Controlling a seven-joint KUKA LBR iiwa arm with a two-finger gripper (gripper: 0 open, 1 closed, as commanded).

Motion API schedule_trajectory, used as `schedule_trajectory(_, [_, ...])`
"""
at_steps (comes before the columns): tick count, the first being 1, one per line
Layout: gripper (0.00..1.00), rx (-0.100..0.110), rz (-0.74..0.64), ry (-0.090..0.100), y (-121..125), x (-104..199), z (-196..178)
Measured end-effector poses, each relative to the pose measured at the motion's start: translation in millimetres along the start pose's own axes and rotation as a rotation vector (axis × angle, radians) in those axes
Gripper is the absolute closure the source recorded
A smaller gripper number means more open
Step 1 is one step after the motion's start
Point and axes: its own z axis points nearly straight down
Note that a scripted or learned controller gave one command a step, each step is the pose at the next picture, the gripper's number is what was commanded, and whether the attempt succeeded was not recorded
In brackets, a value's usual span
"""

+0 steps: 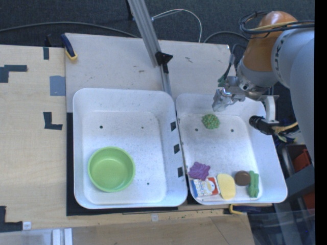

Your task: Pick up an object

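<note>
The grey arm with its orange band (269,34) reached in from the right, and its metallic end effector (223,101) hung over the far edge of the right-hand shallow white bin (265,152), just beyond a small, bumpy green ball-like object (210,121) that lay on the bin floor near that far edge. The end effector and the green object appeared close together but apart, and nothing could be seen between the fingers; whether they stood spread or closed could not be told from this slanted view. Along the near edge of the same bin a row of small things lay side by side: a purple knobbly toy like a bunch of grapes (199,171), a flat white packet with red printing (205,187) just in front of it, a yellow rounded piece (226,186) beside the packet, a dark brown round piece (242,177) next to that, and a green elongated piece (253,184) at the right end of the row. The left-hand shallow white bin (122,106) held a light green round plastic bowl (111,169), upright, in its near left corner. Both bins sat side by side on the pale worktop (30,137), which carried a few dark tape marks at its left. A slanted grey metal pole (145,24) crossed the upper part of the scene above the bins, and a blue and yellow clamp (69,47) sat at the far left corner of the board.
</note>
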Motion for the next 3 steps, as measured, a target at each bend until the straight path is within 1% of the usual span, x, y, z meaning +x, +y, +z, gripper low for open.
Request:
schedule_trajectory(1, [1.0,-0.002,0.0,0.0,7,-3,-62])
schedule_trajectory(2, [1.0,0.0,0.0,0.0,8,-3,-114])
schedule_trajectory(3, [1.0,0.009,-0.001,0.002,-24,37,-95])
